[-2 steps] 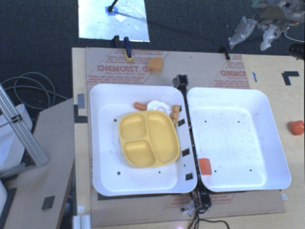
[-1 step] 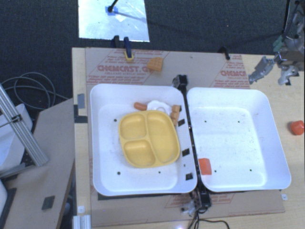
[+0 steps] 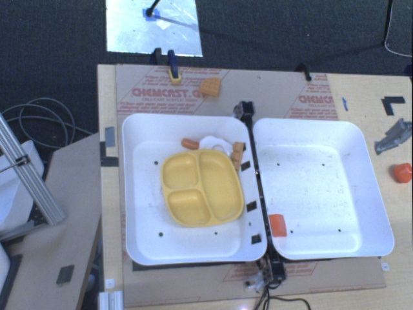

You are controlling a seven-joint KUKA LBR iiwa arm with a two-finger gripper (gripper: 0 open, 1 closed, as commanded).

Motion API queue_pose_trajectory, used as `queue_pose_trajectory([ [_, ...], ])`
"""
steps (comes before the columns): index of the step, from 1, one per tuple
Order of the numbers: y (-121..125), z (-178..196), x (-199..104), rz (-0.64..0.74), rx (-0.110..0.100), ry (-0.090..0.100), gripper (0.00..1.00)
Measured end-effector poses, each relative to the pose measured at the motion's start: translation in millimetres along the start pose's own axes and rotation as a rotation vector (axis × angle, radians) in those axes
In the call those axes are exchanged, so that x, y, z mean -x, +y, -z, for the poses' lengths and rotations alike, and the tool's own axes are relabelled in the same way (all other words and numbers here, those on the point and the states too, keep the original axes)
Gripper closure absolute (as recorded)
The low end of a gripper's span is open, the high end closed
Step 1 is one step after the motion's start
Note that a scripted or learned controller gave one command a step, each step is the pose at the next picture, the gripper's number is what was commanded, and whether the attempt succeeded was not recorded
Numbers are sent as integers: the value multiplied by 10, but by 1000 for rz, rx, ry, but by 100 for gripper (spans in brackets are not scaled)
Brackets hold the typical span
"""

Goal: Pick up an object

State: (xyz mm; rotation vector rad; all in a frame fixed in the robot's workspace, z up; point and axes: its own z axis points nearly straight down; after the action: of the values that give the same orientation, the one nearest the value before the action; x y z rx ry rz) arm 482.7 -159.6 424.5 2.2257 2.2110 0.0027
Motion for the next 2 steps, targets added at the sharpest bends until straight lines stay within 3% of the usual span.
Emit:
queue_pose_trajectory([
  [1, 68, -339, -1026, 21, -3, 5, 0],
  [2, 64, -325, -964, 9, -1, 1, 0],
])
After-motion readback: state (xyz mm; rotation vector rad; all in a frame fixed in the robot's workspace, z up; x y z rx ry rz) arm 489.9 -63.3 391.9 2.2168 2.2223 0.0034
